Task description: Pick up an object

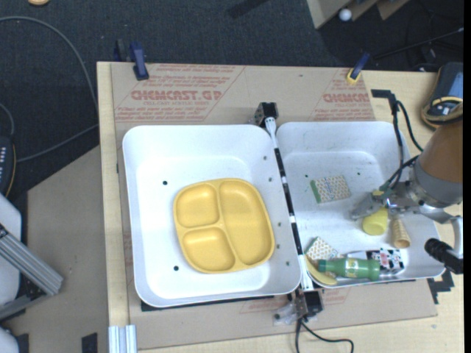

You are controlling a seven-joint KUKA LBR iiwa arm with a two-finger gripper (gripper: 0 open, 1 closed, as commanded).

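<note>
In the right bin (331,134) my gripper (380,204) hangs low at the right side, reaching in from the arm (444,169). Just below it and touching or nearly touching lies a small yellow cup (374,224). A tan cone (399,233) lies right beside the cup. A patterned square with a green edge (330,189) lies to the gripper's left. Along the bin's front wall lie a green bottle (352,268), a black-and-white spotted thing (388,258), a yellow curved piece (319,272) and a checkered piece (320,248).
The left bin (147,160) holds a yellow divided plate (223,224). A black clamp strip (283,190) runs between the two bins. Cables (399,127) run along the right bin's far right corner. Blue clips (137,60) sit on the board's far edge.
</note>
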